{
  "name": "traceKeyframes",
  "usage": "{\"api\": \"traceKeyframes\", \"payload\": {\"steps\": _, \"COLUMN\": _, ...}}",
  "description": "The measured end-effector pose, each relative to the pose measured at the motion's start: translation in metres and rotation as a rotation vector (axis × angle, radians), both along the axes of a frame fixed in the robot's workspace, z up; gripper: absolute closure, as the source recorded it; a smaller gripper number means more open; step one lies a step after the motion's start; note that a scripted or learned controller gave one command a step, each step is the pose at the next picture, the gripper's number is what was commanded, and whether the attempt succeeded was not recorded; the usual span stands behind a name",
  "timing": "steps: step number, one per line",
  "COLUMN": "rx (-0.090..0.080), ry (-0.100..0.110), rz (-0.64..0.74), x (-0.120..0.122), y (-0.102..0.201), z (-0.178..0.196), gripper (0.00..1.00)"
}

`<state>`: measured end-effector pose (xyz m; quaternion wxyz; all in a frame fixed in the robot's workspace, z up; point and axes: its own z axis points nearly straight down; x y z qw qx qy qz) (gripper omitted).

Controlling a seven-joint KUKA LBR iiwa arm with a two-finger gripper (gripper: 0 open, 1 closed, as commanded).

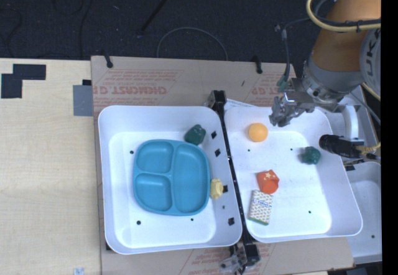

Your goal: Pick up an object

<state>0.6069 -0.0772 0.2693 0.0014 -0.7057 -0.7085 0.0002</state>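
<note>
at the left of the frame the pale wooden bench lies bare apart from a few dark flat patches near its upper left. a brown cardboard sheet with red print lies under both bins. the left bin holds a blue divided plate, flat and filling most of its floor. a dark green lump sits just beside the plate's upper right corner, and a small yellow piece touches the plate's right edge, close to the wall between the bins. right of that wall, the right bin holds four loose things, well apart from one another save the lower pair: an orange ball in its upper left, a red piece near the middle, a white packet with blue print just below the red piece, and a teal lump toward the right wall. the gripper hangs over the bin's upper rim, just up and right of the orange ball and apart from it; how wide it stands cannot be told from this angle, and nothing can be made out in its grasp. the grey arm with its orange band reaches in from the upper right.
</note>
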Motion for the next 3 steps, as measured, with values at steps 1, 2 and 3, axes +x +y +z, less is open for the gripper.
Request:
{"api": "traceKeyframes", "payload": {"steps": 1, "rx": 0.000, "ry": 0.002, "rz": -0.001, "x": 0.004, "y": 0.042, "z": -0.014, "gripper": 1.00}}
{"api": "traceKeyframes", "payload": {"steps": 2, "rx": 0.000, "ry": 0.001, "rz": 0.001, "x": 0.007, "y": 0.097, "z": -0.016, "gripper": 1.00}}
{"api": "traceKeyframes", "payload": {"steps": 3, "rx": 0.000, "ry": 0.002, "rz": 0.001, "x": 0.007, "y": 0.153, "z": -0.024, "gripper": 1.00}}
